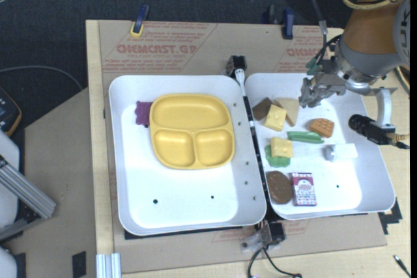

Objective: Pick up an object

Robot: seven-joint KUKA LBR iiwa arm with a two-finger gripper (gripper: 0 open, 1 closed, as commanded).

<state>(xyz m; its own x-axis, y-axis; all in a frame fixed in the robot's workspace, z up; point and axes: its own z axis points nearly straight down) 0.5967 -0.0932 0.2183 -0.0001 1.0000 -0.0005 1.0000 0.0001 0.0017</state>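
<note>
Nearest the camera, at the front of the right bin [374, 195], a small red-and-white carton [303, 189] and a brown oval cookie [279, 185] are seen lying just beside each other. Behind them a yellow block on a green piece [281, 149], a green bean-shaped stick [304, 137], a grey lump [330, 153] and a ridged orange biscuit [321, 127] are noted, then a yellow wedge [275, 118] against a brown chunk [262, 109]. In the left bin [124, 159] a yellow divided plate [192, 129] is recorded, with a purple item [142, 112] touching its left edge.

Farthest back, the gripper [311, 96] is positioned above the rear of the right bin, near the biscuit and wedge. Nothing is seen between its fingers; whether they are spread or pressed together cannot be told.

The biscuit is judged the likely target: toy food, probably light, stiff and somewhat slick. A grasp across its short sides is advised, since its flat profile could slip out.
</note>
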